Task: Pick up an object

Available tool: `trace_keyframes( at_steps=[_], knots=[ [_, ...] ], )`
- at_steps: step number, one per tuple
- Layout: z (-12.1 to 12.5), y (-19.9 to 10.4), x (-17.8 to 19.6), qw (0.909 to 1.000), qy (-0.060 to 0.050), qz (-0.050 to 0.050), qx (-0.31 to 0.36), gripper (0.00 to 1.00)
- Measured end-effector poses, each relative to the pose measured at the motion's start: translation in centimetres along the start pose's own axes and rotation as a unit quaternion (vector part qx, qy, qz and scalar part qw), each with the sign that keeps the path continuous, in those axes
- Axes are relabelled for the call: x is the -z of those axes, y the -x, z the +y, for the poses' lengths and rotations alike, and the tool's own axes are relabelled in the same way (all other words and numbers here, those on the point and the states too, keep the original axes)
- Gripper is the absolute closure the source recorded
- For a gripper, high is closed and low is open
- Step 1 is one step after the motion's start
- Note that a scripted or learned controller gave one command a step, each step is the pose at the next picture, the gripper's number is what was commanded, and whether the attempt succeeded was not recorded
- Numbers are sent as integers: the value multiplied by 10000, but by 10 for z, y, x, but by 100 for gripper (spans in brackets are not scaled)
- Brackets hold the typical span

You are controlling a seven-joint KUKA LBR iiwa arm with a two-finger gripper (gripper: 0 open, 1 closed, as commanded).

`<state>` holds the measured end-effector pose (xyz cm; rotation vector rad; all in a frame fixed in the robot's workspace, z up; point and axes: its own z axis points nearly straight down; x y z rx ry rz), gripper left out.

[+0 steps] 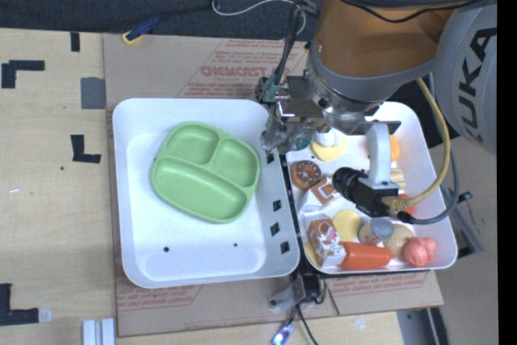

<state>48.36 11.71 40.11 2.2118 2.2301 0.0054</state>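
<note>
Where the gripper (284,125) hangs over the divide between the two white bins, its state is impossible to tell under the arm's (380,20) bulk. Toy foods sit in the right bin (424,133): a doughnut (306,172), an orange carrot (365,256) and a pink piece (419,251), others partly hidden. One green divided plate (206,171) lies in the left bin (129,198). Both bins rest on cardboard (161,65) over a pale bench.
</note>
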Motion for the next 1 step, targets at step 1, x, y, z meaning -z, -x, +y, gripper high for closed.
trace_keyframes(
  at_steps=[1],
  knots=[
    [0,57,52,10000,7,-12,-58,100]
  ],
)
